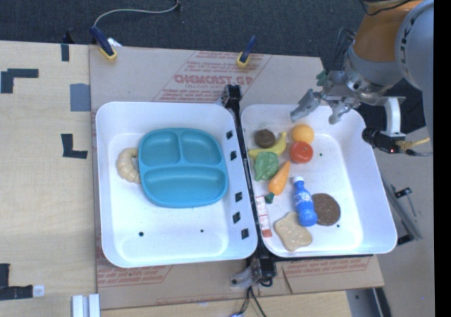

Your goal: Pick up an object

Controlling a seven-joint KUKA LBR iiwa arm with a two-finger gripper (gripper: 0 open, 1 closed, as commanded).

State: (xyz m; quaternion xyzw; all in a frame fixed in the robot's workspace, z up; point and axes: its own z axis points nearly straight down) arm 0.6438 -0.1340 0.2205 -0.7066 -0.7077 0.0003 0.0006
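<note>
Hand [323, 106] above glossy round orange [302, 132]

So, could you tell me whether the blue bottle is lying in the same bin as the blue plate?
No, the bottle lies in the right bin, while the plate sits in the left bin.

The blue tray [183, 168] at centre left looks like smooth, matt plastic. Both white bins [113, 189] look glossy and smooth. Brown cardboard [204, 76] under them is matt.
</note>
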